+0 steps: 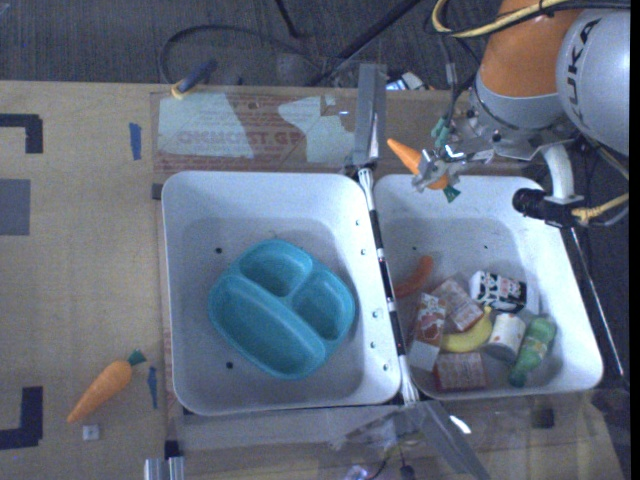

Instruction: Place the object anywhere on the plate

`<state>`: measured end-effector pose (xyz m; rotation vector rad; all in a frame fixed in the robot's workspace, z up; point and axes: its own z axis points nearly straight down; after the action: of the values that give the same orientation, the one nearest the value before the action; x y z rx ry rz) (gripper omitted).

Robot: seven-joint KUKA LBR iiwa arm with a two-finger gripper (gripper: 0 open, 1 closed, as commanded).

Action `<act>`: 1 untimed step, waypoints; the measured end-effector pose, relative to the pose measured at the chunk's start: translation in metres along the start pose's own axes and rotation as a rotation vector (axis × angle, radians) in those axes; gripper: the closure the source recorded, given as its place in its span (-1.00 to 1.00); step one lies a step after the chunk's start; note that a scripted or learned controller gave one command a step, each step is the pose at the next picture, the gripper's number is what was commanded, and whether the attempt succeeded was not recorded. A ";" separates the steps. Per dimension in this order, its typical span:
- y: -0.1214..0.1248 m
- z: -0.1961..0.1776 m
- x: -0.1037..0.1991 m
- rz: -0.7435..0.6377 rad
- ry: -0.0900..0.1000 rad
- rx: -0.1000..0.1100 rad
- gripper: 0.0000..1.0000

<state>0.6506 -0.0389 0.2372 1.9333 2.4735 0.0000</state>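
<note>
Camera view, end effector (436, 173) pinching orange carrot (404, 153) above right bin (585, 298), blue plate (283, 308) in left bin (190, 268)

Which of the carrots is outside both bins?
The carrot lying on the bench at lower left; another is at the hand, a third inside the right bin.

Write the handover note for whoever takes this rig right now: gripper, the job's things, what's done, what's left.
Gripper: raised over the back left corner of the right bin, fingers shut on an orange toy carrot.
Plate: the blue divided plate lies in the left bin, nothing on it.
Done: the carrot is picked up and lifted out of the pile.
Left: carry it across the divider between the bins, lower over the plate, release.
Elsewhere: a banana, a green bottle and small packages sit in the right bin; a second carrot lies on the bench outside the bins.
</note>
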 end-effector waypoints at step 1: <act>-0.012 0.052 0.084 -0.163 0.002 0.001 1.00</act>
<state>0.6188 0.0395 0.1849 1.7264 2.6249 0.0007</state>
